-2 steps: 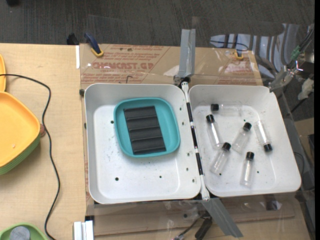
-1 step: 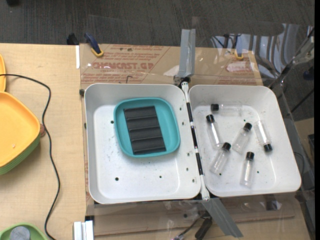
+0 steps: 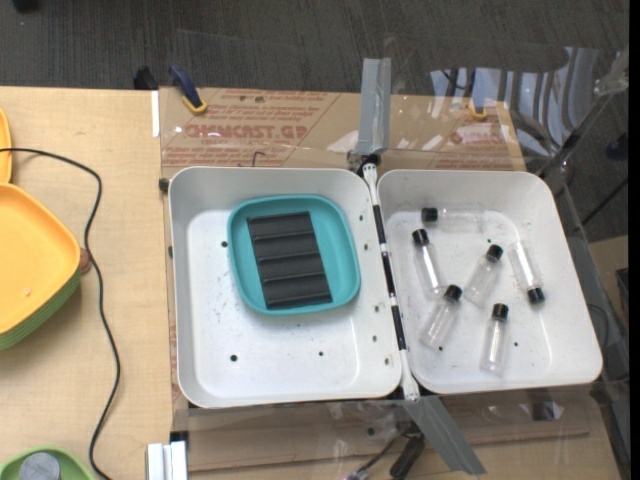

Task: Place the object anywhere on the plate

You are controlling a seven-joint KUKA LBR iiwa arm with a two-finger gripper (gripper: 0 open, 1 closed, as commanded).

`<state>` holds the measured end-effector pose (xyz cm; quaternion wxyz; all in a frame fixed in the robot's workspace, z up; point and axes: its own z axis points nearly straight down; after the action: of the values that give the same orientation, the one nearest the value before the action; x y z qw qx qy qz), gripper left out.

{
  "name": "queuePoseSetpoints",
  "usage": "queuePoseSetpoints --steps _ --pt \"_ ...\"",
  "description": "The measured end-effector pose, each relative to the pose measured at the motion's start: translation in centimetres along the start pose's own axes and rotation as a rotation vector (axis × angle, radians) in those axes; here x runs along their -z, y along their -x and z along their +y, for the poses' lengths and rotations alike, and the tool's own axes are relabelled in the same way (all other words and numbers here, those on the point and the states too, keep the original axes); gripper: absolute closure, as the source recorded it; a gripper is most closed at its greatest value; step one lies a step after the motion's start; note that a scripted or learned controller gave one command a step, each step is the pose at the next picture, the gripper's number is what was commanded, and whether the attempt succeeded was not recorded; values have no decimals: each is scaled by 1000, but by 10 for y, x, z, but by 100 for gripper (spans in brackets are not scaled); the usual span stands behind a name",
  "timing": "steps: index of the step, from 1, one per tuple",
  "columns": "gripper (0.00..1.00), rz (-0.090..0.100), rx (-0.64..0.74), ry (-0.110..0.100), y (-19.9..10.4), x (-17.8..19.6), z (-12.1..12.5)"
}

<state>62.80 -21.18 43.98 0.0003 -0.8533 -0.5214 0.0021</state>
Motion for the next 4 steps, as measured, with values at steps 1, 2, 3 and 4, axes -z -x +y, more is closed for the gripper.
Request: queuePoseSetpoints --steps 1,2,3,4 --pt "0 0 -167 0 -15 0 28" --pt "0 1 -296 -1 -12 0 29" --pt "0 0 -477 -4 -8 -6 25" --pt "0 0 -620 -3 -1 -1 23"
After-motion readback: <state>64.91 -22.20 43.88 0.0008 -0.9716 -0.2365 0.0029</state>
